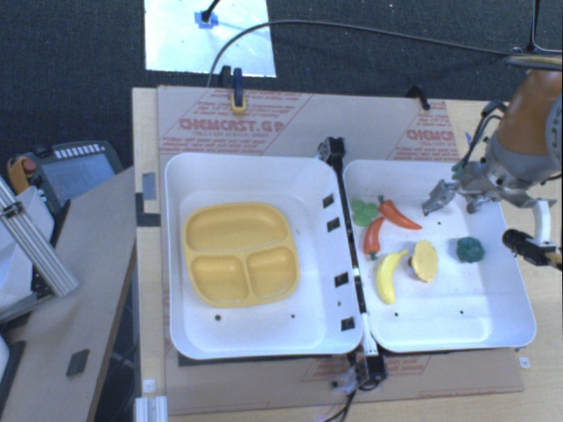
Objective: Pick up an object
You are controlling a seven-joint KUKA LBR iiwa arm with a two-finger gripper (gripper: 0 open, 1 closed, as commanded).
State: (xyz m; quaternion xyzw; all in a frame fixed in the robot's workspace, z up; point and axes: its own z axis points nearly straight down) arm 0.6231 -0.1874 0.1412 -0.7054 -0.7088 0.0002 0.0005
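The pincer [444,195] is positioned over the upper right part of the right bin [493,328], with nothing seen between its fingers; whether it is released or clenched cannot be told. The objects are grouped in the left and middle of that bin: a green item [364,211] near the divider, an orange-red pepper [400,217] and a second red one [374,235] just beside it, a banana [388,276] below, a yellow slice [425,261] beside the banana, and a dark green piece [470,250] well apart toward the right wall. Bare floor is seen along the bin's lower edge and lower right corner. In the left bin [180,236] a yellow divided tray [239,253] is seated centrally, with bare margin on all sides.
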